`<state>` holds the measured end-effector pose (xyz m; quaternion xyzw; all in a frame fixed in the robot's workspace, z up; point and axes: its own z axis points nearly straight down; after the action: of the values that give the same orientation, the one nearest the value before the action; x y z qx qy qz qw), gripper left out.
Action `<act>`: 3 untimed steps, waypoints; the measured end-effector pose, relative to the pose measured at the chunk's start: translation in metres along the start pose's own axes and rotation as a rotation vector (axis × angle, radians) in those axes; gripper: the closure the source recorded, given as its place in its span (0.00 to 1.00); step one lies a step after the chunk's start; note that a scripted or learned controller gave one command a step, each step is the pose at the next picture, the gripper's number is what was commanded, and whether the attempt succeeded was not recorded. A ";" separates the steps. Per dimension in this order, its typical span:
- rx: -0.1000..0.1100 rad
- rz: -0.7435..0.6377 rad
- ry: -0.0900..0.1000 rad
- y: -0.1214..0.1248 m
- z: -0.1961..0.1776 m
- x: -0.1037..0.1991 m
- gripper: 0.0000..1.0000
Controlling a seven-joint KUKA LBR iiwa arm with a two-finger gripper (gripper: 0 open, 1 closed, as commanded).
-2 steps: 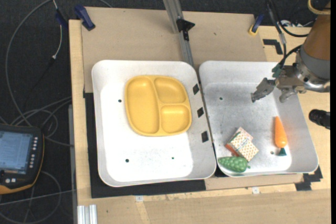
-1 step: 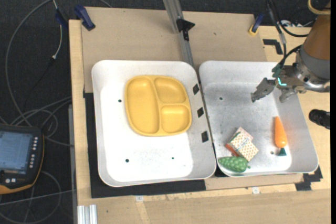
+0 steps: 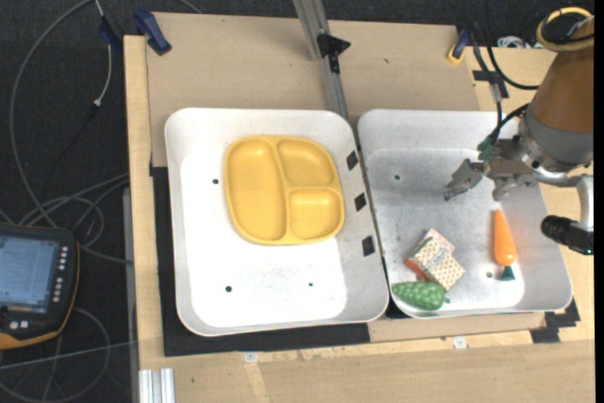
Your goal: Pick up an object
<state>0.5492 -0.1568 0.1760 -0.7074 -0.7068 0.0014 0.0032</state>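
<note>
Inspecting the worktop (image 3: pixel 283 33), we find 2 white bins side by side. The left bin (image 3: pixel 198 278) carries a yellow divided plate (image 3: pixel 283 189). The right bin (image 3: pixel 415 146) carries 3 candidate items along its near portion: a toy carrot (image 3: pixel 504 241), a small patterned packet (image 3: pixel 437 259) and a green item (image 3: pixel 420 295).

We note the hand (image 3: pixel 483 179) hovering over the middle of the right bin, its fingers spread apart and nothing between them. It stands apart from all 3 items; the carrot lies nearest, just toward the near edge from it.

Our assessment of handling: the carrot appears to be a light, rigid plastic toy with a smooth, tapering body, so it may slip if pinched near the narrow tip. We recommend closing across the thick orange mid-section, with the fingers set square to its long axis. The packet looks flat and light, lying tilted against the green item, which offers little height to grip. The green item sits tight at the bin's near rim, where the wall may obstruct 1 finger. We judge the carrot the soundest choice; no item appears fragile.
</note>
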 end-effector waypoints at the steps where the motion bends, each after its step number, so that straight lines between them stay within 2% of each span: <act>1: 0.000 0.000 0.000 0.003 0.048 -0.008 0.00; 2: 0.000 -0.001 0.000 0.002 0.086 -0.007 0.00; 3: -0.007 -0.002 -0.001 0.004 0.072 -0.007 1.00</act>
<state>0.5525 -0.1639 0.1038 -0.7067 -0.7075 -0.0009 0.0005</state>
